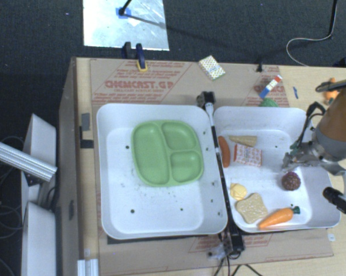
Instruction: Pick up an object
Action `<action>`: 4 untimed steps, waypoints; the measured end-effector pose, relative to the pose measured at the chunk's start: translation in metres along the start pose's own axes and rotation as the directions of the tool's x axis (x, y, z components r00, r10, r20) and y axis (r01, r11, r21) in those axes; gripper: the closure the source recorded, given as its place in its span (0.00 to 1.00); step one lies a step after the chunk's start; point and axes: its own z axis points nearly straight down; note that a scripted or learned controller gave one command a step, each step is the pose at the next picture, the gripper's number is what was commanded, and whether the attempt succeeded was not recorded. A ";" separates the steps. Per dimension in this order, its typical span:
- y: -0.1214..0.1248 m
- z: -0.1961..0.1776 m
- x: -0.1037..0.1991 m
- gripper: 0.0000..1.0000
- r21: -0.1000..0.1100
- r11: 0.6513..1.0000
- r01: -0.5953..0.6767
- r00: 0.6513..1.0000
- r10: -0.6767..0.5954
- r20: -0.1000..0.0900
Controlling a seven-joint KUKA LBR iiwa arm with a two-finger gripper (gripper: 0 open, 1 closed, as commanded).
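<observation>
Camera view shows, from the left, the left bin point(103, 171) bearing a green divided plate point(167, 153) at its middle. The right bin point(270, 125) comes next, with a sausage point(223, 151) along its left wall, a red-and-white packet point(248, 154) just beside it, a bread slice point(252, 207) near the front edge and a carrot point(276, 217) at the front right.

The likely target is the dark round lump point(291, 181), which lies toward the right wall of the right bin, well apart from the bread. The gripper point(292, 158) hangs just behind it, toward the back edge. Whether its jaws are spread or pressed together I cannot tell.

To do the pick well, I judge the gripper should shift toward the front edge until it is centred over the lump, then come straight down and straddle it. The lump looks round from above, with no clear long axis or pointing end, so wrist angle should matter little. The carrot, by contrast, lies with its long axis along the front edge, leafy end to the right
</observation>
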 end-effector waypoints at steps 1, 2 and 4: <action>0.000 0.000 0.000 0.00 0.000 1.000 0.000 1.000 0.000 0.000; 0.056 0.011 0.000 0.00 0.001 1.000 0.000 1.000 0.000 -0.001; 0.121 0.010 0.000 0.00 0.005 1.000 0.001 1.000 -0.001 -0.002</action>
